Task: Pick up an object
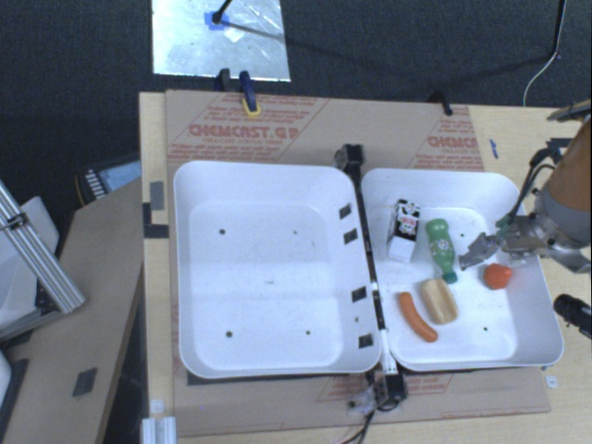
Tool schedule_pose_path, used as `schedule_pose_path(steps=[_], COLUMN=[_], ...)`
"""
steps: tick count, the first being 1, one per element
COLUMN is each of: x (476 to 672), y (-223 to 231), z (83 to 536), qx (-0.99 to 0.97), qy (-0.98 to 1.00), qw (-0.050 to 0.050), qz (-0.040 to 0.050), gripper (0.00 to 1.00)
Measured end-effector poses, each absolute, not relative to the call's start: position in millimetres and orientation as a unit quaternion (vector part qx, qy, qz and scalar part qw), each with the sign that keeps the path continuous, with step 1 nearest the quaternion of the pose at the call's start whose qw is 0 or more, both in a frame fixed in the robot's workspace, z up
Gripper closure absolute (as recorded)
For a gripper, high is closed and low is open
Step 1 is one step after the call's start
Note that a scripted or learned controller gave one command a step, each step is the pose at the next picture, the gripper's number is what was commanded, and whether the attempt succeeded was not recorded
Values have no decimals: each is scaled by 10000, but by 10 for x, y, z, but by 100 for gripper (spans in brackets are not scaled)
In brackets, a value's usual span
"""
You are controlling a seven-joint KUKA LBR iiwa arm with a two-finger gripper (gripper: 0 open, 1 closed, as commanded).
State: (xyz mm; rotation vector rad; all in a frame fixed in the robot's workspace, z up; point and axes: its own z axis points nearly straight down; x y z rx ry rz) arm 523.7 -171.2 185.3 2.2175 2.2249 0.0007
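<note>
The gripper (pixel 481 248) is seen spread open and empty, just right of the green bottle (pixel 440 248), whose long axis runs up-down; the red tomato (pixel 498 277) lies just below-right.

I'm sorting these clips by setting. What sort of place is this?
Probably a robotics lab set up for grasping trials. Two white bins sit on a bench, a gripper reaches over toy food such as a green bottle and a carrot, and cables run across dark carpet.
</note>
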Motion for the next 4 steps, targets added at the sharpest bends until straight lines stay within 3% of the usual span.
schedule_pose_path(steps=[1,2,3,4], x=[5008,4942,4977,4903], y=[-936,-883,-922,-529], z=[1177,884,1020,2620], qx=[7035,7066,7078,7038], qy=[7106,7076,7063,7103], qw=[-43,54,124,67], qz=[-2,37,51,72], gripper=[0,0,100,100])
